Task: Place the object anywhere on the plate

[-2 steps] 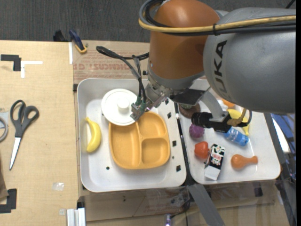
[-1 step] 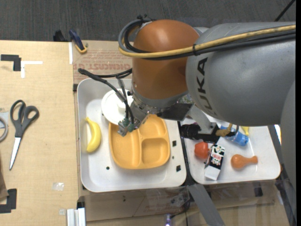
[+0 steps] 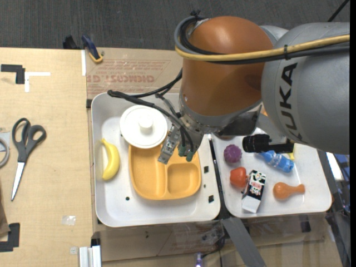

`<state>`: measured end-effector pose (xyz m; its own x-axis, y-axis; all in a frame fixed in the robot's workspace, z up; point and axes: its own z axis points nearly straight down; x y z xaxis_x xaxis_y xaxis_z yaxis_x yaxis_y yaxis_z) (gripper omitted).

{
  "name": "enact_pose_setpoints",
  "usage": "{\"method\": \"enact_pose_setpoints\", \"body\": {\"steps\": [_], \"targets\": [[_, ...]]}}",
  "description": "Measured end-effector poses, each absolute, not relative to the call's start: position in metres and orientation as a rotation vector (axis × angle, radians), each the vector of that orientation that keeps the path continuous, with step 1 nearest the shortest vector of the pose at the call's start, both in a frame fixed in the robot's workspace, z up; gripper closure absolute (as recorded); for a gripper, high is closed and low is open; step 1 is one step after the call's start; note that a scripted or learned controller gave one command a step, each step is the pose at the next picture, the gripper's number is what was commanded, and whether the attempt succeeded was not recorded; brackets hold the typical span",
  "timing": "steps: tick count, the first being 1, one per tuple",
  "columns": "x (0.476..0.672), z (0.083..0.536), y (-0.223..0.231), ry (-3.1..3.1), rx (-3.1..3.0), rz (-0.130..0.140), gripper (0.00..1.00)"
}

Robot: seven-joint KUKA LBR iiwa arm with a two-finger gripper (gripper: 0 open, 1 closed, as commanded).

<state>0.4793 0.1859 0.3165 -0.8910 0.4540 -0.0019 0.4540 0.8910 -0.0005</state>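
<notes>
Gripper above yellow plate

Gripper (image 3: 177,148) hangs over the divided yellow plate (image 3: 150,183) in the left bin (image 3: 105,207), jaws slightly apart with nothing between them. Banana (image 3: 110,160) lies just left of the plate; white lid (image 3: 143,125) overlaps its top edge.

Yellow banana (image 3: 110,160), orange plate (image 3: 146,177) — divided, purple ball (image 3: 233,153), black-and-white carton (image 3: 253,191), white bins (image 3: 105,204)

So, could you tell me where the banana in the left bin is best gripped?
Grip the banana across its thick middle, coming straight down from above. It lies flat on the floor of the left bin, curved, its length running up and down the view, between the bin's left wall and the orange plate. Fingers closing left to right should fit, probably.
</notes>
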Motion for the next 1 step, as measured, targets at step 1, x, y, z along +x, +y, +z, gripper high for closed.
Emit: {"method": "enact_pose_setpoints", "body": {"steps": [1], "targets": [[0.4793,0.3165,0.1859,3.053,0.733,-0.001,0.00]]}}
